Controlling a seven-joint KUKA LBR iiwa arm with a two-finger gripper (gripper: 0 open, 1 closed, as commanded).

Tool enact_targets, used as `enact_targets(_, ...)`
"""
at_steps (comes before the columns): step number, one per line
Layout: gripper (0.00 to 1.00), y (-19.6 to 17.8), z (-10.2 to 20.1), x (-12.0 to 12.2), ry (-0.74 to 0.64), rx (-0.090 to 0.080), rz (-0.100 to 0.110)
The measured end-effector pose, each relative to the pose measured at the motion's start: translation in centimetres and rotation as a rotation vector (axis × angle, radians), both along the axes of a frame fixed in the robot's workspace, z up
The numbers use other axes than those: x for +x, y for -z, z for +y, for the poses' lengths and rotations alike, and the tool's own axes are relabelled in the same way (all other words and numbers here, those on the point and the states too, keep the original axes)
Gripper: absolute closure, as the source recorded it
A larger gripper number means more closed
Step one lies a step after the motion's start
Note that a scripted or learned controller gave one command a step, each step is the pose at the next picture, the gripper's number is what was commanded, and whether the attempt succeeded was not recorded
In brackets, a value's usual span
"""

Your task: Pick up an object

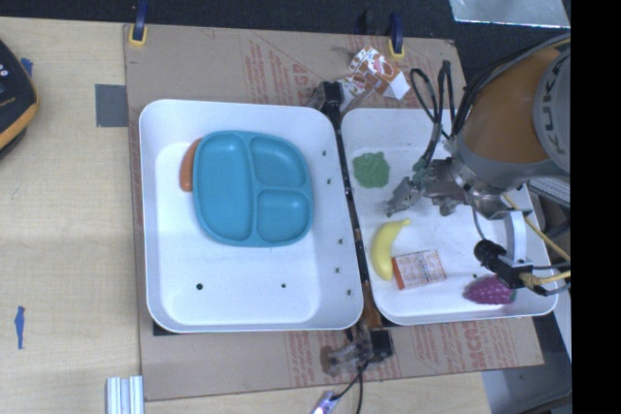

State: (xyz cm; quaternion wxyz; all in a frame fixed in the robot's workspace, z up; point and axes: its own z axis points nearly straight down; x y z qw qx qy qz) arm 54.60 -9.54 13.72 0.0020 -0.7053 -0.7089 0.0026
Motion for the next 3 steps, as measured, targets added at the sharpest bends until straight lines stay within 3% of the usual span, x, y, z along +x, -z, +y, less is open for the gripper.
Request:
enact_targets(1,0.0,4.6,0.3,-0.5,0.0,0.0,-0.001)
enact_targets(2,1.0,3.6,0.2,-0.5,-0.003,-0.001,0.0)
enact_targets(3,1.0,-12.4,-7.7,0.1,0.003,-0.001,-0.006)
